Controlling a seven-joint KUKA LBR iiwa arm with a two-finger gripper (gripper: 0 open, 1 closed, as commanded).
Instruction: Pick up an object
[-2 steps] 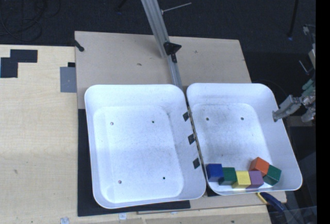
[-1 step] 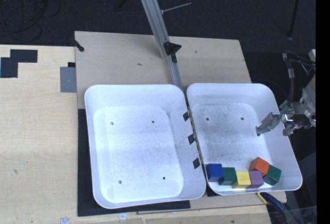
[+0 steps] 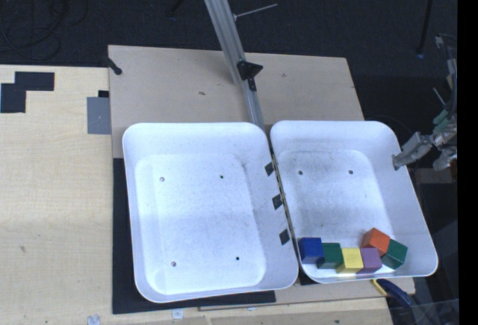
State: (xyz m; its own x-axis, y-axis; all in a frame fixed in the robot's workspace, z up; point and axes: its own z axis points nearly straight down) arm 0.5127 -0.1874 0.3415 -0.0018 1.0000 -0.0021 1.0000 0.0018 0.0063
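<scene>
Several small blocks huddle in the near right corner of the right bin [image 3: 328, 144]: a blue block [image 3: 311, 249], a green block [image 3: 330, 255], a yellow block [image 3: 349, 259], a purple block [image 3: 370, 259], an orange block [image 3: 377, 240] and a dark green block [image 3: 396, 252]. My gripper [image 3: 424, 149] hangs just outside the right bin's right rim, at about mid-height of the view, well away from the blocks. It looks grey and partly cut off by the view's edge. Nothing shows between its tips.
The left bin [image 3: 198, 204] lies beside the right one, joined by black clips [image 3: 273, 201] along the shared rim. A slanted aluminium rail [image 3: 224, 25] runs from the top down to the bins' far junction. Pale board and light wood bench surround them.
</scene>
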